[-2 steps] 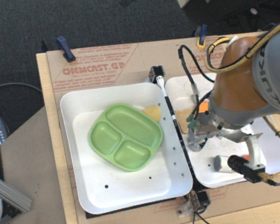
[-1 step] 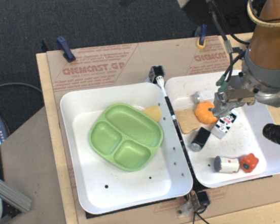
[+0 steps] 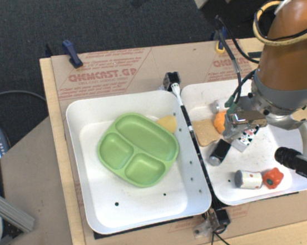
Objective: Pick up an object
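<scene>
I hold the claw [image 3: 238, 131] low in the right bin [image 3: 296, 184], grip state indeterminate, near the orange ball [image 3: 219, 121]; next I judge a lift must confirm capture.

KUKA arm [image 3: 289, 67] | grey casing, broad orange band at 12 o'clock | black cables looped at 11 o'clock | gripper [image 3: 238, 130] metallic, with black-and-white markings

Red letters are printed on the brown board [image 3: 113, 68] under the bins. "CHEMCAST" can be read there, then "G P". The smaller lines are too blurred to be read.
</scene>
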You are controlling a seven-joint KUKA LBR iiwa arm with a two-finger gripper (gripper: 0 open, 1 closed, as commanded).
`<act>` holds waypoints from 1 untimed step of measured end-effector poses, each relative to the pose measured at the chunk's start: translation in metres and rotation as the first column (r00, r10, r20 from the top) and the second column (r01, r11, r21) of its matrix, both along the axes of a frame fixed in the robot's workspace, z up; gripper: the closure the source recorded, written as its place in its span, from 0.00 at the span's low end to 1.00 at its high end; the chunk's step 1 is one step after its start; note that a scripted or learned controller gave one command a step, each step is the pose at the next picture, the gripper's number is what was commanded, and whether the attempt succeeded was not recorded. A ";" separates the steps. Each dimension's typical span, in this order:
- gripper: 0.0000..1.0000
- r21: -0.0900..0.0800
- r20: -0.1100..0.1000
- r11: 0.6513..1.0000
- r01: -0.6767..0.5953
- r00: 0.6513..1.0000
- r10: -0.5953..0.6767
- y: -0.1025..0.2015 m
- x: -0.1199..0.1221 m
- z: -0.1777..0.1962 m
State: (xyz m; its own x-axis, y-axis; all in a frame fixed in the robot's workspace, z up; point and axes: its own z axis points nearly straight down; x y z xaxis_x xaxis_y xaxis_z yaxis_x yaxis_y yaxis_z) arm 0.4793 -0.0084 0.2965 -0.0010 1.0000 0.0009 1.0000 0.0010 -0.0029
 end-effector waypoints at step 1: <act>1.00 -0.001 -0.003 1.000 0.006 1.000 -0.006 -0.063 -0.001 -0.053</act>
State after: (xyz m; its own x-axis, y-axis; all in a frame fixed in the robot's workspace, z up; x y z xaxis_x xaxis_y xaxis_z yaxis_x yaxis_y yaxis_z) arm 0.4784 -0.0711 0.2434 0.0053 1.0000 0.0001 1.0000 -0.0053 -0.0056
